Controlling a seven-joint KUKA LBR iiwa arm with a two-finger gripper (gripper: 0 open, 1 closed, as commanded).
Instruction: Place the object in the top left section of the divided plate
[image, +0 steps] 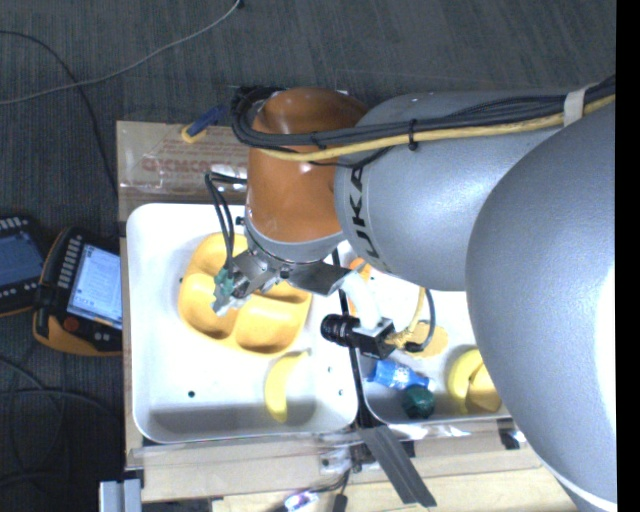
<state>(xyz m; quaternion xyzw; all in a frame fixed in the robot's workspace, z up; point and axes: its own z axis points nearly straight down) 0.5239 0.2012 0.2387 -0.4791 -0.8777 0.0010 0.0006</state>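
Two white bins are seen from above in the camera view. In the left bin (160, 330) a yellow divided plate (245, 300) lies, largely covered by the arm; a yellow banana-like piece (280, 385) lies near its near edge, apart from it. The gripper (228, 288) is poised over the plate's left part. Whether the claw is spread or closed, and whether anything is carried, cannot be told, so the task's object cannot be singled out. Release should be made low and squarely over the far-left section. In the right bin (385, 405) a blue bottle (398, 378) with a dark green cap and a yellow object (468, 380) are held.
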